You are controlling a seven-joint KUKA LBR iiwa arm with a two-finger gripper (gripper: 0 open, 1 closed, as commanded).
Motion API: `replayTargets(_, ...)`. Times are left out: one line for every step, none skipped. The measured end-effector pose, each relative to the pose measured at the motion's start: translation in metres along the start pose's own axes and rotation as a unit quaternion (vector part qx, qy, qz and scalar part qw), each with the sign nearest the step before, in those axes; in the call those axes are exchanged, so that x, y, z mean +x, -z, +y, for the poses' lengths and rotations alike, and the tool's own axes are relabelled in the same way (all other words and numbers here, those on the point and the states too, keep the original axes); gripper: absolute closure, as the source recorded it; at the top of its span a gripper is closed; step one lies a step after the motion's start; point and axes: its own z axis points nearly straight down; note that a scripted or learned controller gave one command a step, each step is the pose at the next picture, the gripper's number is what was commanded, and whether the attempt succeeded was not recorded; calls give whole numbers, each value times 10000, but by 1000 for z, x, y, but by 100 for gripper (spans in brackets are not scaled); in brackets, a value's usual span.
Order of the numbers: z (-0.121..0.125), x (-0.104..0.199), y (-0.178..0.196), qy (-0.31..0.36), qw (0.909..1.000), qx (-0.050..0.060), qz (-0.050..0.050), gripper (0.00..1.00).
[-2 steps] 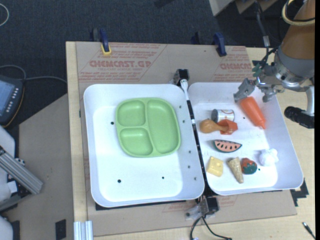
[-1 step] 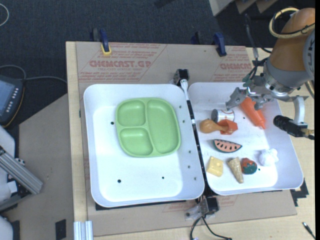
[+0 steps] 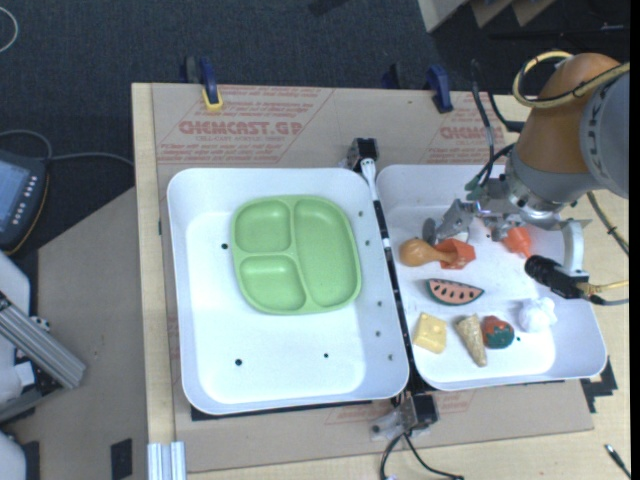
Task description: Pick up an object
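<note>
The orange toy (image 3: 452, 253), glossy and lumpy, lies in the right bin (image 3: 570, 363) under the gripper (image 3: 447, 230); whether the fingers are spread or closed cannot be told.

Two white bins (image 3: 200, 298) sit side by side; one green divided plate (image 3: 297, 254) lies in the left. The right bin (image 3: 580, 353) holds one watermelon slice (image 3: 455, 291), one cheese wedge (image 3: 431, 333), one cone (image 3: 472, 337), one white lump (image 3: 537, 314)
</note>
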Motion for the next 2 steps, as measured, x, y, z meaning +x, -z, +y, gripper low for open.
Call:
replayTargets(1, 1, -40, 4, 10000, -27, -7, 0)
replayTargets(1, 0, -28, -3, 10000, -40, -11, 100)
